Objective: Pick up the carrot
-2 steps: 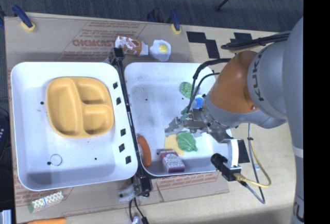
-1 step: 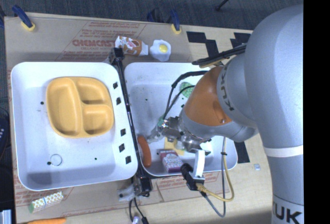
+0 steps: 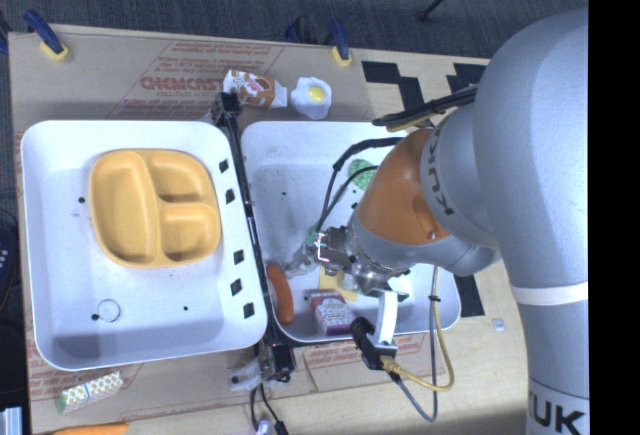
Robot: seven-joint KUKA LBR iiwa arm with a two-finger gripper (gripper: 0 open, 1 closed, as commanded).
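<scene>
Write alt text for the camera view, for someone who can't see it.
A grey arm with an orange band reaches from the right over the right bin, above an orange carrot lying by the bin's left wall near a small box. The left bin holds a yellow divided tray.

The arm (image 3: 440,193) covers the right half of the right bin (image 3: 270,148), blocking access from the right. The carrot (image 3: 281,291) lies against the bin's left wall, with a small box (image 3: 328,308) just to its right. The bin's far left floor is open. A yellow tray (image 3: 155,205) occupies the left bin (image 3: 50,223).
</scene>
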